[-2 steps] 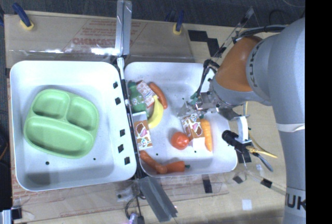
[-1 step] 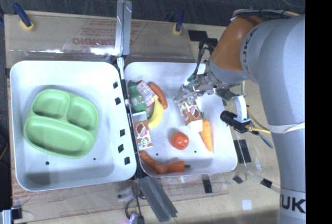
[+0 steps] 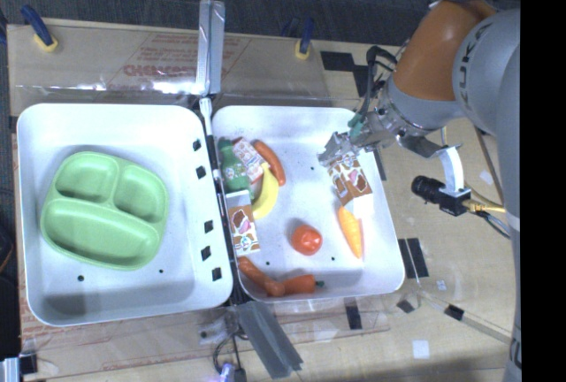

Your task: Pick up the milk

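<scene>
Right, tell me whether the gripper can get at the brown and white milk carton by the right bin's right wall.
Probably yes: the gripper hangs right over the brown and white milk carton, whose top is uncovered. The orange carrot lies just below it.

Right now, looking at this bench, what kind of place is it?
Most likely a robotics lab set up for pick-and-place tests. A robot arm reaches over two white bins clamped to a taped bench, one holding a green divided plate, the other toy food such as a tomato and carrot.

You see a pale green sectioned plastic tray (image 3: 104,208), a round red tomato (image 3: 306,239), a tapered orange carrot (image 3: 352,233), and a brown-and-white printed milk carton (image 3: 351,179).
</scene>
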`<state>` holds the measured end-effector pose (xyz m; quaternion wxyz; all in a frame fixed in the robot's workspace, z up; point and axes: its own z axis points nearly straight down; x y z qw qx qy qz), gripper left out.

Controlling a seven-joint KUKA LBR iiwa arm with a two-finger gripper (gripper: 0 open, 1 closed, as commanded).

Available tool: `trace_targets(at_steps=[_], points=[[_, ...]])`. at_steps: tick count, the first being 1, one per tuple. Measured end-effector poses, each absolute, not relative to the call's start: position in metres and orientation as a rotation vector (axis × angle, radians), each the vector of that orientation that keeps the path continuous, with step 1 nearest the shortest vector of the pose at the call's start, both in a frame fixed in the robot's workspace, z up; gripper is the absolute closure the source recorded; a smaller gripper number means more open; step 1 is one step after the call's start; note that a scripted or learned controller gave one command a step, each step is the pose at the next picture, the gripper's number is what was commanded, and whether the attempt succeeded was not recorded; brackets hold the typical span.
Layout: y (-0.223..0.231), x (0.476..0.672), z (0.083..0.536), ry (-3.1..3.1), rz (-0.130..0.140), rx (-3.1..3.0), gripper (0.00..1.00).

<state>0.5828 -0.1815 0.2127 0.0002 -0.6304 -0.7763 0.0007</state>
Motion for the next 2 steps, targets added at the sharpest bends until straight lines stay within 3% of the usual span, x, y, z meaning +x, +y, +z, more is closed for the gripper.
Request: trace_targets(at_steps=[1, 2], points=[[-0.185, 0.547, 0.094, -2.413, 0.002, -2.009, 1.00], [-0.156, 0.573, 0.096, -2.581, 0.000, -1.793, 1.00]])
